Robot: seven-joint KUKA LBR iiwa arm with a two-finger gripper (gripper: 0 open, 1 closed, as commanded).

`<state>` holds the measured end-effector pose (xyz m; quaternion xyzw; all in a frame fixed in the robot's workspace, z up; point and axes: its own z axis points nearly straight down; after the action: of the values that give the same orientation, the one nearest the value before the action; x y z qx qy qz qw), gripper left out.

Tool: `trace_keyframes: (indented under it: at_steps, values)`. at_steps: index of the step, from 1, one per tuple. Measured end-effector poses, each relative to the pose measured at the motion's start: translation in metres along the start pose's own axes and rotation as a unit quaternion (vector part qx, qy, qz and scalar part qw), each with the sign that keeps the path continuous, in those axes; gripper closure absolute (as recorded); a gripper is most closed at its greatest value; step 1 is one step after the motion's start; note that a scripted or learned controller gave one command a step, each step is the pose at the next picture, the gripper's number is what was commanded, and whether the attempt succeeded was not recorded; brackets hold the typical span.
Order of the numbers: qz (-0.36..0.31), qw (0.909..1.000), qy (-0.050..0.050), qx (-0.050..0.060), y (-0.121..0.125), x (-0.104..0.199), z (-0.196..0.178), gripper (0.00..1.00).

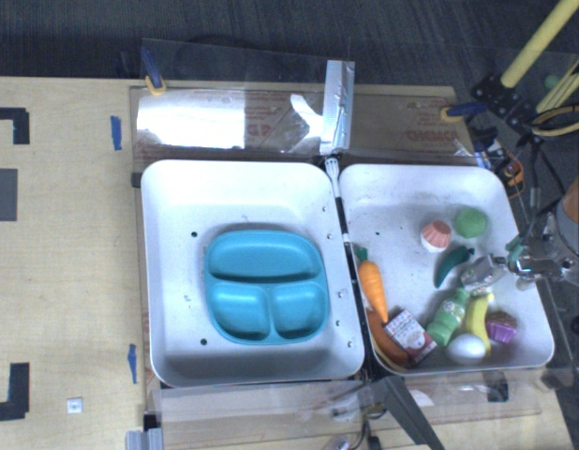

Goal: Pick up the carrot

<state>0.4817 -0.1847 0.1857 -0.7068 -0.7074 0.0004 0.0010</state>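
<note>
The carrot (pixel 371 289) is orange with a green top and lies lengthwise along the left wall of the right bin (pixel 402 190), its tip pointing toward the front. My gripper (pixel 503 265) is a blurred grey metal shape reaching over the right rim of that bin. It sits well to the right of the carrot, above a dark green vegetable (pixel 452 263) and a yellow piece (pixel 477 313). Nothing can be seen held in it.
The right bin also holds a pink-and-white round piece (pixel 437 234), a green ball (pixel 471 221), a green bottle (pixel 446 319), a white egg (pixel 468 348), a purple piece (pixel 501 327) and a small red-and-white box (pixel 408 332) touching the carrot's tip. A blue divided plate (pixel 266 284) lies in the left bin (pixel 168 251).
</note>
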Motion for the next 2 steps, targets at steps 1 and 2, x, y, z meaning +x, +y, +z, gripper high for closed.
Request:
trace_keyframes:
  at_steps: [1, 2]
  values:
    - [-0.137, 0.9905, 0.001, 0.001, 0.011, 0.076, 0.063, 0.00]
    - [-0.229, 0.9735, -0.001, -0.004, 0.060, 0.133, 0.000, 0.00]
